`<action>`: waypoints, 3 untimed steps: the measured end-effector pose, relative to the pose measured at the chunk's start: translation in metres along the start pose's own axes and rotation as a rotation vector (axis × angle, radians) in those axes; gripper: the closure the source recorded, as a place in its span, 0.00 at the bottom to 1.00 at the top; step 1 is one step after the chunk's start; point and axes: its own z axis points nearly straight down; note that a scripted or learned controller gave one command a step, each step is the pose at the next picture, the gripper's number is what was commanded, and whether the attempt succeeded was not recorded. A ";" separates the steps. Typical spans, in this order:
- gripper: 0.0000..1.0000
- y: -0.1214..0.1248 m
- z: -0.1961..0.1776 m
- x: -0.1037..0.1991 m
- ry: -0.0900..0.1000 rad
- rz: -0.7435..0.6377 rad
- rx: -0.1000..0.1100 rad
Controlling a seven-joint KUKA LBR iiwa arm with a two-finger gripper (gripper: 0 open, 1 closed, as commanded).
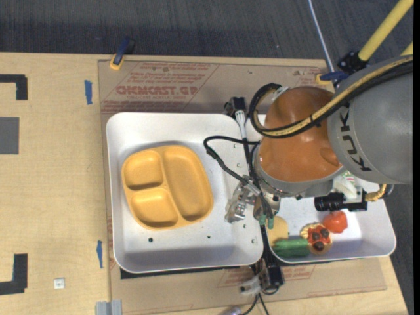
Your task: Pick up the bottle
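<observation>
My gripper [250, 207] hangs low over the ridge between the two bins, at the right edge of the left bin [131, 133]. The big orange wrist and grey arm cover most of the right bin [380, 238]. A green, elongated object [293, 245] lies at the front left of the right bin, just right of and below the gripper; it may be the bottle, though its shape is partly hidden. A pale yellow piece [279, 228] touches its upper end.
A yellow divided tray [167, 186] fills the middle of the left bin. In the right bin a red-orange item with dark spots [317, 235] and a red tomato-like ball [335, 221] sit beside the green object. Black cables trail across the left bin's right side.
</observation>
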 end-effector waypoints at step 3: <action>1.00 -0.030 0.000 -0.012 0.002 -0.575 0.000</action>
